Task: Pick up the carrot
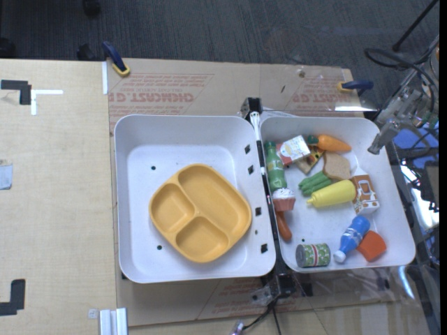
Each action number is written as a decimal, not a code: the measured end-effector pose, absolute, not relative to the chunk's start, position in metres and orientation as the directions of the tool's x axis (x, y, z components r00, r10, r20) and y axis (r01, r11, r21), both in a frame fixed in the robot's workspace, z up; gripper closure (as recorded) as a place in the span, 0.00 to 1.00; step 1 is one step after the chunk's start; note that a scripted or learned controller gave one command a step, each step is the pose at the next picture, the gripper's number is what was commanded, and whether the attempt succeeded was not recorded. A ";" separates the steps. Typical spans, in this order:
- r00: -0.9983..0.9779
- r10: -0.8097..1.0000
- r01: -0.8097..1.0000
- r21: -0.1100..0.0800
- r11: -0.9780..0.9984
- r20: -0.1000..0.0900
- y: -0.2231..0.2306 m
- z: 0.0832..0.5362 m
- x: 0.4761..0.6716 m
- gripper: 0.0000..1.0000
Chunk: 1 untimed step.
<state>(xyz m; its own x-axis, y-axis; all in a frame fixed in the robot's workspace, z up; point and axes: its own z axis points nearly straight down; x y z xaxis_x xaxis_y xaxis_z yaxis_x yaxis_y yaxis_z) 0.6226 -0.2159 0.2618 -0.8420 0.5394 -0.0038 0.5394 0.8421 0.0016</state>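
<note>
The carrot (332,144) lies in the upper part of the right bin (397,215), orange with a small green end toward the left, resting on the white floor just right of a small red and white packet (294,148) and above a slice of bread (338,166). Below these sit green pea pods (315,183), a yellow bottle (332,194), a small printed carton (364,193), a blue and white bottle (352,238), an orange block (372,246) and a tin can (312,255). A green bottle (274,167) stands along the bin's left wall.

The left bin (133,208) holds a yellow divided plate (200,212). Both bins rest on a brown cardboard sheet (174,93) clipped at its top edge, on a pale wooden bench (52,201); dark carpet fills the top of the frame.

At the right edge, above and to the right of the carrot and apart from it, the gripper (383,137) is partly cut off and mixed with cables, so I cannot tell how its fingers stand. What looks like a metal finger hangs over the bin's upper right corner.
</note>
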 end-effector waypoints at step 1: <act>-0.889 0.458 0.458 0.001 0.889 -0.007 -0.206 0.291 0.643 0.00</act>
